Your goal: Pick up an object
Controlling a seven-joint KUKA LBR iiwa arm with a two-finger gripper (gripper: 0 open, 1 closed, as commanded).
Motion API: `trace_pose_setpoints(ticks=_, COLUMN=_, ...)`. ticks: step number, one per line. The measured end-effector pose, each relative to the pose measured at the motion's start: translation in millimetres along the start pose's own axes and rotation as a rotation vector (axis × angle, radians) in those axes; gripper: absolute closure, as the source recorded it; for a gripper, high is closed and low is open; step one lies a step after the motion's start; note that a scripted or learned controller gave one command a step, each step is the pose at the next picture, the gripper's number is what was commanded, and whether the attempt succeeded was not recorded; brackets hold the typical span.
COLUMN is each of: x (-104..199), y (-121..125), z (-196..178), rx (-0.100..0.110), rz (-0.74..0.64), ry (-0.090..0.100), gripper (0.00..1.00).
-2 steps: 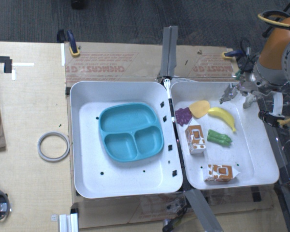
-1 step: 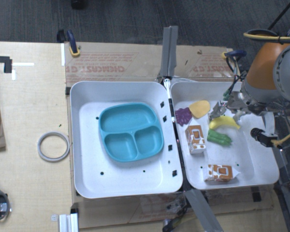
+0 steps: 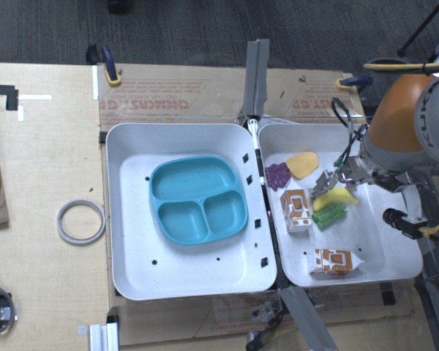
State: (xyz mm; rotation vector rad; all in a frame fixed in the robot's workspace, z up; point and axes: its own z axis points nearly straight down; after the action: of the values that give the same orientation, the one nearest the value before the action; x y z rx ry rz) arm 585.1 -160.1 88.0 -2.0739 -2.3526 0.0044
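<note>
Where the arm (image 3: 406,119) reaches in from the right, the gripper (image 3: 324,183) is seen low over the right bin (image 3: 373,258), at the cluster of objects near its middle. Whether the claw is apart or together cannot be told; nothing is seen between its tips. A yellow banana-shaped piece (image 3: 336,196) lies just at the tips, with a green piece (image 3: 329,216) touching it below. A small printed carton (image 3: 297,210) is placed just left of these. A yellow rounded piece (image 3: 302,164) and a purple grape cluster (image 3: 277,175) are found further up, near the bin's left wall. A second printed packet (image 3: 332,262) lies apart toward the near edge. In the left bin (image 3: 132,262) a blue divided tray (image 3: 198,199) is held. A tape ring (image 3: 81,221) rests on the bench beyond.
</note>
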Motion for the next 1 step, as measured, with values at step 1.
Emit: trace_pose_setpoints(ticks=1, x=-1.2, y=-0.1, z=-5.9, rx=0.003, rz=0.004, ry=0.001, gripper=1.0)
